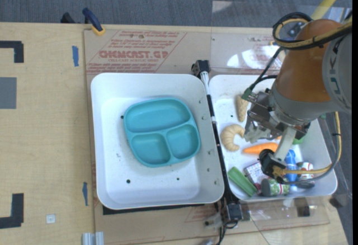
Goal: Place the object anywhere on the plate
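Hand over right bin, plate well off to the left

Poised with hand (pixel 253 129) low among the clutter, just beside croissant (pixel 231 135) and above carrot (pixel 259 148) lying lengthwise left-right; grip state impossible to tell, nothing seen between fingers. Teal plate (pixel 161 131) in left bin (pixel 106 143), across the divider. Wrist bent down, reaching from the right.

Two bins side by side on the surface (pixel 45 143). In the left bin (pixel 106 177): a three-compartment plate (pixel 161 131), near the middle. In the right bin (pixel 330 179): a croissant (pixel 231 136) by the left wall, a carrot (pixel 258 148) just right of it, a cucumber (pixel 242 180) nearer the front. Above that bin, the arm (pixel 305 70), reaching in from the right.
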Motion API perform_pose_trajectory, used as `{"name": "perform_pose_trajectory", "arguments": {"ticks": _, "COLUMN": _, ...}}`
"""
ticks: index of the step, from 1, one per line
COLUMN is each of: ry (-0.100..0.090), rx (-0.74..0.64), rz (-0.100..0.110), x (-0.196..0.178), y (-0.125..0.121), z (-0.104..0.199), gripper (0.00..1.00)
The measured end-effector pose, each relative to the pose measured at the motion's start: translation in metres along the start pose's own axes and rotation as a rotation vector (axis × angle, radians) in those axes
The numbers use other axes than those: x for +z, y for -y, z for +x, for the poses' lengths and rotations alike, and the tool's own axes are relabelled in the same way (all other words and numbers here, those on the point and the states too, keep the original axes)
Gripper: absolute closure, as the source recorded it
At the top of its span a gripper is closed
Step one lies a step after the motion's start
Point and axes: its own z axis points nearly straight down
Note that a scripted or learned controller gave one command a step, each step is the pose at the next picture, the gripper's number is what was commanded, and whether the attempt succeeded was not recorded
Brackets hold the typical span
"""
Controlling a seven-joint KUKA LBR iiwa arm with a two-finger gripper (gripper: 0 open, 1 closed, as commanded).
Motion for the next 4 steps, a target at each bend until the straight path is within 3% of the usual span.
{"name": "perform_pose_trajectory", "arguments": {"ticks": 1, "ry": -0.002, "rx": 0.126, "rz": -0.01, "x": -0.062, "y": 0.041, "z": 0.055, "gripper": 1.0}}
{"name": "perform_pose_trajectory", "arguments": {"ticks": 2, "ry": 0.005, "rx": -0.117, "rz": 0.001, "x": -0.014, "y": 0.051, "z": 0.095, "gripper": 1.0}}
{"name": "perform_pose_trajectory", "arguments": {"ticks": 3, "ry": 0.004, "rx": -0.095, "rz": 0.001, "x": 0.01, "y": 0.079, "z": 0.119, "gripper": 1.0}}
{"name": "perform_pose_trajectory", "arguments": {"ticks": 4, "ry": 0.004, "rx": -0.094, "rz": -0.001, "x": 0.009, "y": 0.078, "z": 0.119, "gripper": 0.0}}
